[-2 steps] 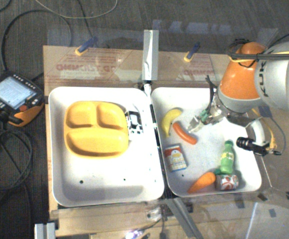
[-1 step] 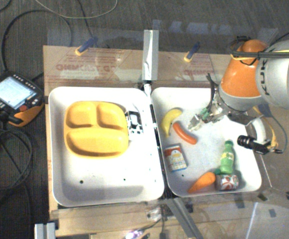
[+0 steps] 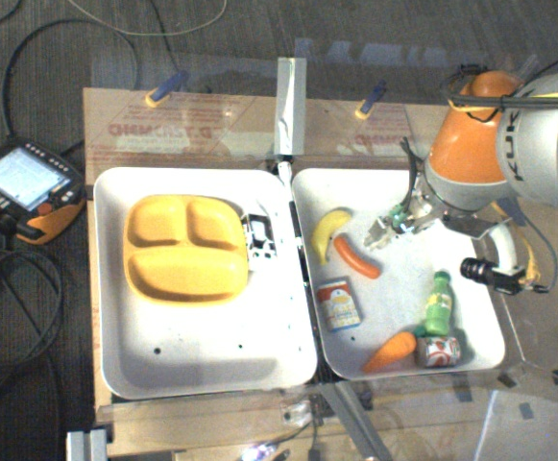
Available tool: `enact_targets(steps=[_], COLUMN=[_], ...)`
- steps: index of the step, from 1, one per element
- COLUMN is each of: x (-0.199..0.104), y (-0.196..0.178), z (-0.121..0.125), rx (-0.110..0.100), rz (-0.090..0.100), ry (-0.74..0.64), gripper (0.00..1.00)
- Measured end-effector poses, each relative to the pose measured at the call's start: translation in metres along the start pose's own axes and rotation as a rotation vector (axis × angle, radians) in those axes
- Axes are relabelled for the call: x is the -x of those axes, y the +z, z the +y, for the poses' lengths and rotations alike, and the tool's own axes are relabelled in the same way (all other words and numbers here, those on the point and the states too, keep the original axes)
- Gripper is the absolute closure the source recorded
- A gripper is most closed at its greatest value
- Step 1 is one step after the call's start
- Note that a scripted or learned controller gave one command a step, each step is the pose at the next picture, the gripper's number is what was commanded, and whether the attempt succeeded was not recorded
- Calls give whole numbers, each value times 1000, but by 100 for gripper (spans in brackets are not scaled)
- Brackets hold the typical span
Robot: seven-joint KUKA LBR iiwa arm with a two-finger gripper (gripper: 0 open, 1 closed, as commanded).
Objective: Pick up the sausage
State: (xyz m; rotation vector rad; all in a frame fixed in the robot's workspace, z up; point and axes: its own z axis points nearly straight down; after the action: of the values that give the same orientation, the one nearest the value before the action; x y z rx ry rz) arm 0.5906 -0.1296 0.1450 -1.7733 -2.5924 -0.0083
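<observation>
The sausage [image 3: 356,256] is a short red-orange link lying on the floor of the right bin [image 3: 480,349], just right of a yellow banana [image 3: 330,230]. My gripper [image 3: 391,226] hangs over the bin's upper middle, a little up and to the right of the sausage's right end. It is small and partly blurred against the white floor, and I see nothing held in it. The grey arm with its orange band [image 3: 471,137] reaches in from the right.
In the right bin also lie a small red-and-white carton [image 3: 338,304], a green bottle [image 3: 438,304], a carrot [image 3: 391,351] and a red can [image 3: 438,351]. The left bin [image 3: 202,353] holds a yellow divided tray [image 3: 186,247]. A metal divider post [image 3: 290,104] stands between the bins.
</observation>
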Motion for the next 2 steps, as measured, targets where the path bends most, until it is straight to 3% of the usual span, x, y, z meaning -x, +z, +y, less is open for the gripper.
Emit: enact_targets(steps=[1,2], x=[0,7], y=[-9,-13], z=[1,20], rx=[1,-4], rz=[1,-4], ry=[0,253], gripper=[100,100])
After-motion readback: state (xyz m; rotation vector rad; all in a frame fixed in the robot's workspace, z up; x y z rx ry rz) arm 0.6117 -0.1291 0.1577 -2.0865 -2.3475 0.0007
